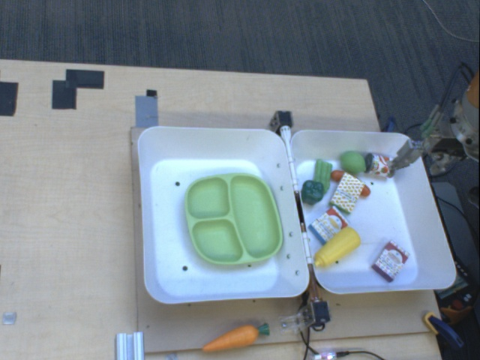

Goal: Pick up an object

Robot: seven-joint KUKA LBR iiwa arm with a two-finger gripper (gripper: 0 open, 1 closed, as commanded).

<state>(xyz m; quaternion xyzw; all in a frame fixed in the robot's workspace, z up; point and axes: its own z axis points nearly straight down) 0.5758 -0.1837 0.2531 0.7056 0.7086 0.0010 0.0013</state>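
Note:
The right bin (435, 231) holds several toy foods. Among them are a light green round fruit (352, 161), a green cucumber (322, 172), a dark green broccoli (312, 192) and a checkered packet (346, 193). It also holds a blue and white carton (328, 225), a yellow corn cob (337, 247) and a small red box (390, 262). A small red and white item (379, 166) lies beside the round fruit. My gripper (406, 156) hangs at the bin's upper right corner, just right of that item. I see nothing held in it.
The left bin (161, 201) carries a light green divided plate (232, 220). An orange carrot (234, 338) lies on the bench in front of the bins. A black clamp (282, 119) sits at the bins' far joint. The arm enters from the right edge.

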